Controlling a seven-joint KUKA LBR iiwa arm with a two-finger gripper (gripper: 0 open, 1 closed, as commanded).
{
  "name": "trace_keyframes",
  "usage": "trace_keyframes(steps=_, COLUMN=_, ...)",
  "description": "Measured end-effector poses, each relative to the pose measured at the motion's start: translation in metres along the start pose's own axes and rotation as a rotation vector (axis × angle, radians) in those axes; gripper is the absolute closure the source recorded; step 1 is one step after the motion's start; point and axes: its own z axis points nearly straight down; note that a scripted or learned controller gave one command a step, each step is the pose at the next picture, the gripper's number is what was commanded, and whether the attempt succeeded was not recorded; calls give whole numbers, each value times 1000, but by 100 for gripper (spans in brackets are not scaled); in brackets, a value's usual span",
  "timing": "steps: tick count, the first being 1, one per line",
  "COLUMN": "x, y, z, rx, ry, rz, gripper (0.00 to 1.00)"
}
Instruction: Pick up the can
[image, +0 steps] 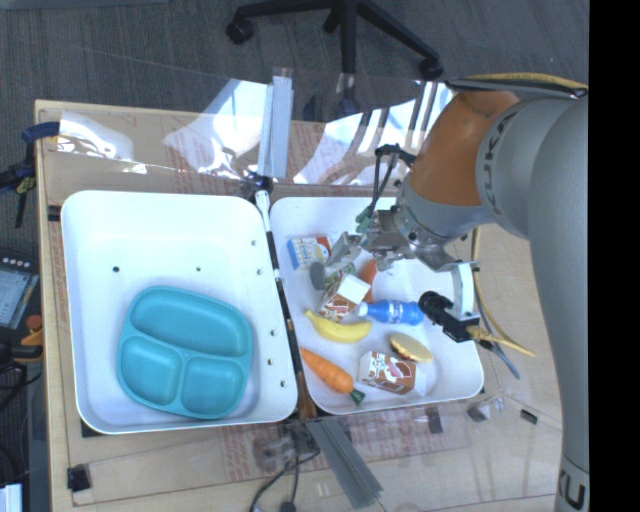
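A short can (388, 372) with a red and white label lies on its side at the front of the right bin (462, 372). My gripper (336, 264) hangs lower-left of the orange-banded wrist, over the middle of that bin and well behind the can. Its grey fingers (320, 273) are spread open with nothing between them. They sit just above a small white and red box (347, 294), beside a white, red and blue pack (306, 248).
A banana (338, 327), a blue bottle (396, 313), a carrot (328, 370) and a round bun-like toy (410, 347) crowd the right bin around the can. The left bin (160, 222) holds a teal divided tray (186, 350).
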Motion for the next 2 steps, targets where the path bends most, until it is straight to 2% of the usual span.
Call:
trace_keyframes(steps=1, x=-25, y=15, z=109, rx=-1, ry=-1, rz=-98, gripper=0)
trace_keyframes(steps=2, x=23, y=-25, z=108, rx=-2, ry=-4, rz=10, gripper=0)
